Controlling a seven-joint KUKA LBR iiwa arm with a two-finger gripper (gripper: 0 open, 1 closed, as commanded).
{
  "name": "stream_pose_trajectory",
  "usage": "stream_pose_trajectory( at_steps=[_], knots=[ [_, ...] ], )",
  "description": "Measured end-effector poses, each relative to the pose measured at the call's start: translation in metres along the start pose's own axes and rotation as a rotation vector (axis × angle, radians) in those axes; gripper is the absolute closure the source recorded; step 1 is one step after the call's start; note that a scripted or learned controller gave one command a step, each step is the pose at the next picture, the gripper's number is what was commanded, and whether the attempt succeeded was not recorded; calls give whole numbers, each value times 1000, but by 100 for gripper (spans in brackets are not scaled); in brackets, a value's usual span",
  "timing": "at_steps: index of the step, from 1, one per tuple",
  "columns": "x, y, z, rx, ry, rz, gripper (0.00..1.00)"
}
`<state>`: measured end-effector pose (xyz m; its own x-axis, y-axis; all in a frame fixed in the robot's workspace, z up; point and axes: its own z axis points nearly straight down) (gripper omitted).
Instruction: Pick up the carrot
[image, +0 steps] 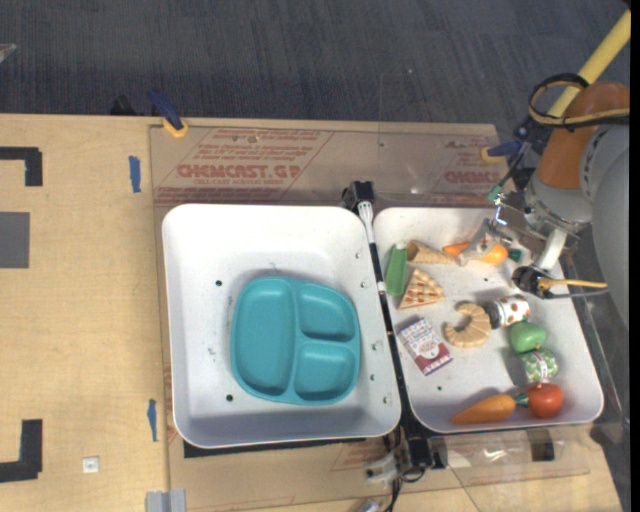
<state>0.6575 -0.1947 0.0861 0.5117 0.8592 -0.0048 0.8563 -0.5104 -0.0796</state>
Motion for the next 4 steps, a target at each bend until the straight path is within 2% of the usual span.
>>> stream_pose_trajectory(
  at_steps=[1, 2, 3, 4],
  knots=[
    [8, -17, 1, 3, 21, 343, 0],
    [18, -38, 2, -42, 34, 552, 0],
    [14, -33, -11, -71, 35, 554, 100],
    [7, -37, -7, -50, 17, 562, 0]
  ],
)
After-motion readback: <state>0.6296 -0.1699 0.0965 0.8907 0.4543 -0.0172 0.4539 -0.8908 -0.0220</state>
